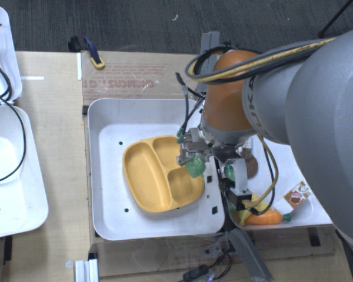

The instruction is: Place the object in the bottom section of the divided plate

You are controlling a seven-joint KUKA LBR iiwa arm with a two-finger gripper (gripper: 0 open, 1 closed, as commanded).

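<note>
1. The gripper (pixel 191 157) hung over the right edge of the yellow divided plate (pixel 159 175), and a green object (pixel 195 167) sat at its tip; how wide the claw was open could not be told.
2. The plate lay in a white bin (pixel 106 175).
3. Right of the plate, beyond the bin wall, lay an orange carrot (pixel 265 218) and a small packet (pixel 297 195).
4. The grey arm (pixel 306 93) crossed above them.

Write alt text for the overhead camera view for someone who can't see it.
A grey arm with an orange band reaches from the right, its gripper carrying a small green object over the right edge of a yellow three-section divided plate in a shallow white bin. An orange carrot lies in the neighbouring bin.
</note>
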